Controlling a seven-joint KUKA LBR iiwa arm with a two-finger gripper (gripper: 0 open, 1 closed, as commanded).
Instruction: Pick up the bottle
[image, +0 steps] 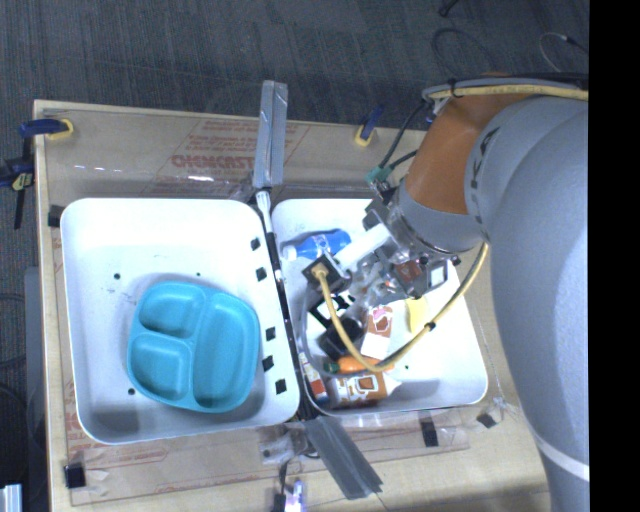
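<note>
A clear bottle with a blue label lies on its side at the back left of the right bin. My gripper hangs low over the middle of that bin, just right of and in front of the bottle, amid a pile of small things. The wrist and its fittings hide the gripper's tip, so I cannot see whether anything is held.
A blue divided plate lies in the left bin. Near the right bin's front wall lie a brown container with an orange piece, a white card with a red mark and a yellow tag. The arm covers the bin's right side.
</note>
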